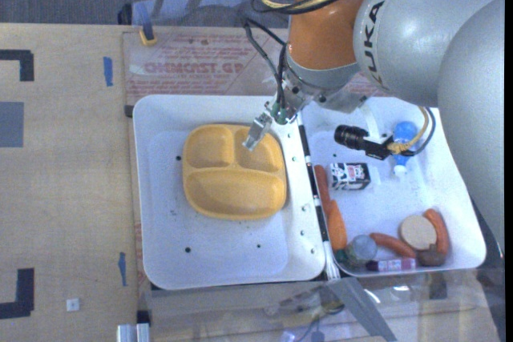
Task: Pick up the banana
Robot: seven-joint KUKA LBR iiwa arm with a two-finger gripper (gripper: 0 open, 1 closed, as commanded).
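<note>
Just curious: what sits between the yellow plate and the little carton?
The camera view shows the bins' adjoining rims and an orange-red stick between plate and carton.

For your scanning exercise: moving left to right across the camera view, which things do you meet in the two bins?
Yellow tray → gripper → carrot → small carton → blue-capped bottle → round slice

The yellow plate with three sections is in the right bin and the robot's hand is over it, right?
Not quite. The yellow plate sits in the left bin, not the right one. The camera view shows this. The robot's hand is over it, as you said.
</note>
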